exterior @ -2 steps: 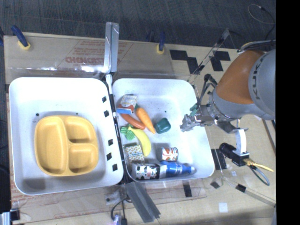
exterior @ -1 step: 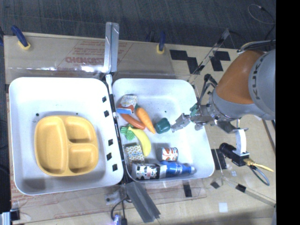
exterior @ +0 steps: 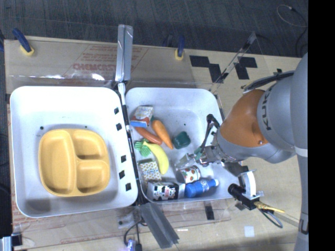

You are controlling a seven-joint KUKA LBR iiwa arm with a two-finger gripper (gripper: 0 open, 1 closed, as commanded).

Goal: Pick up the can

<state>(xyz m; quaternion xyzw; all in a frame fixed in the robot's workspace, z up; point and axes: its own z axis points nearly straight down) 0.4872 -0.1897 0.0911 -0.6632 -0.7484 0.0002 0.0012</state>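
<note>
Metal and stiff, the can (probably light, rather slippery) is best taken across its round sides, while the gripper opening cannot be told.

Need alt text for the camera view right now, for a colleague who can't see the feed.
The gripper sits low in the right bin, just above a small can, among a blue bottle, banana and carrot. The left bin holds a yellow divided tray.
</note>
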